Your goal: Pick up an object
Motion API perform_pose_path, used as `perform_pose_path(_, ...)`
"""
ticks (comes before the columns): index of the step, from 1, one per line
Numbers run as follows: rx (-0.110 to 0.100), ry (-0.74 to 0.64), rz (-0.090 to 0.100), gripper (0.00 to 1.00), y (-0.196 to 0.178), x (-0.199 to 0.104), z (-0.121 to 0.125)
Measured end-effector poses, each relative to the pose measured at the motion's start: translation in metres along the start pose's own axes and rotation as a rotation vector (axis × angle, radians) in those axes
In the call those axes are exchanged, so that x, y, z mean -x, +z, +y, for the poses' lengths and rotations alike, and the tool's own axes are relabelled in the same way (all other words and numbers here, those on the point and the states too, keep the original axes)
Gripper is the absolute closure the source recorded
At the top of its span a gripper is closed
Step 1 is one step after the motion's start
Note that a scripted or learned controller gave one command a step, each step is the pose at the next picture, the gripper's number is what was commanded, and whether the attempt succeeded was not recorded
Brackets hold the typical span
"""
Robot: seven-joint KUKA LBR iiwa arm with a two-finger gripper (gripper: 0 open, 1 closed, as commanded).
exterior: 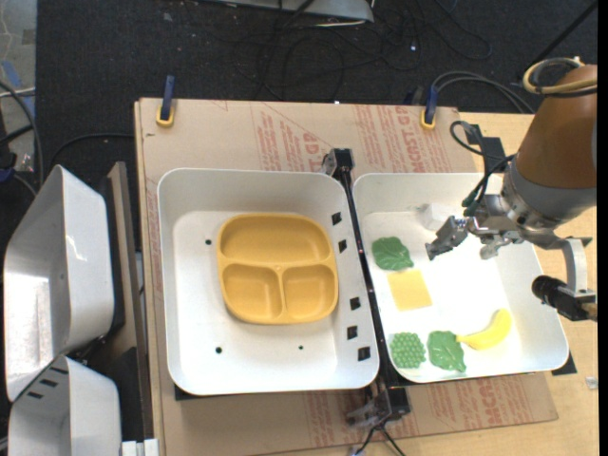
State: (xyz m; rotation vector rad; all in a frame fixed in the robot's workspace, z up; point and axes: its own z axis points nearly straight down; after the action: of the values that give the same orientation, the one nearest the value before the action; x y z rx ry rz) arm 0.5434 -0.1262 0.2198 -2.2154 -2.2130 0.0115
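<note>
In the right white bin (546,297) lie five small toy foods: a leafy green piece (390,253) near the bin's left wall, a flat yellow square (410,291) just below it, a round cluster of green peas (408,350) toward the near edge, a second leafy green piece (446,350) just beside the peas, and a yellow banana (488,332) to the right of that, curved and lying flat. All five rest on the bin floor, apart from the pincer. The pincer (445,240) hangs over the upper middle of this bin, above and to the right of the first leafy piece, with nothing between its tips; whether its tips are apart or together cannot be told from this angle. Behind it the grey arm with its orange band (560,126) reaches in from the right. The left white bin (185,283) holds a yellow divided plate (277,267) with three compartments, sitting near the bin's middle. The two bins touch along a dark seam with black clips. Both stand on a brown cardboard sheet (285,126) covering the worktop, clamped at the far edge by two yellow-handled clamps (166,103). To the left, off the cardboard, stand further white tubs (52,274).
</note>
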Motion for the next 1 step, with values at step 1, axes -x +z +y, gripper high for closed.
perform_pose_path(1,0.012,-0.002,-0.002,0.0,-0.0062,-0.0002,0.0026)
